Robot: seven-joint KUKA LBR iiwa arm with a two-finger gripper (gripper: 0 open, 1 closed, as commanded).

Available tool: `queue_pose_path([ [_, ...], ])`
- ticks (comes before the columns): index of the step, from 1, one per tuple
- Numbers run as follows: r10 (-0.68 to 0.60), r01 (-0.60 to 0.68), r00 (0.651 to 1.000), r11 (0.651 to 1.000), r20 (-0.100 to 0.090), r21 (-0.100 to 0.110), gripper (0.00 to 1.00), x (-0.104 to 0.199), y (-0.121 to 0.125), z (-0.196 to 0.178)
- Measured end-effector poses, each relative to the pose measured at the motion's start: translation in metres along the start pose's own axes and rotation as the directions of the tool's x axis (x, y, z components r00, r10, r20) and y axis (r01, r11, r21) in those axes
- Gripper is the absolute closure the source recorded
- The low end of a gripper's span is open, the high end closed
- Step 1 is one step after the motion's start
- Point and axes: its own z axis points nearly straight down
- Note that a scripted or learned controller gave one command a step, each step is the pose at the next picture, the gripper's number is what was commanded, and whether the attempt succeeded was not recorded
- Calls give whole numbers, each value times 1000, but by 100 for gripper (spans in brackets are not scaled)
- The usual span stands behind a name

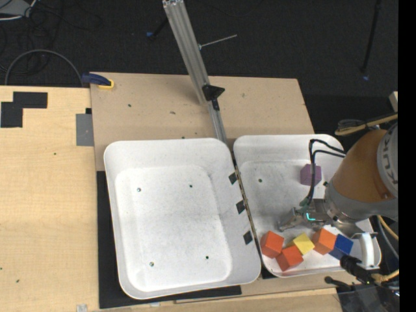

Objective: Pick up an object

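Observation:
My gripper (288, 223) is low inside the right bin (273, 151), reaching in from the right with its tip pointing left. Just below it, along the bin's near edge, lies a cluster of blocks: a red-orange block (272, 242), a second red-orange block (290, 257), a yellow block (303, 244), an orange block (325, 240) and a blue block (342, 246). The tip hangs a little above and between the first red-orange block and the yellow one. A purple block (311, 173) lies apart toward the bin's far right. The arm's body hides the bin's right side.
The left bin (117, 168) sits beside the right one, with black clips (239, 205) along the shared rims. A slanted aluminium rail (192, 51) rises behind the bins. Black cables (322, 147) loop by the wrist.

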Motion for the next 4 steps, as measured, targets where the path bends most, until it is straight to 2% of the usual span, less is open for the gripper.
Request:
queue_pose_path([
  [2, 1, -1, 1000, 1000, 0, 0, 0, 0, 0, 0],
  [3, -23, 23, 1000, 1000, 4, -1, 0, 19, 11, 0],
  [4, -25, 25, 1000, 1000, 3, 0, 100, 18, 11, -10],
])
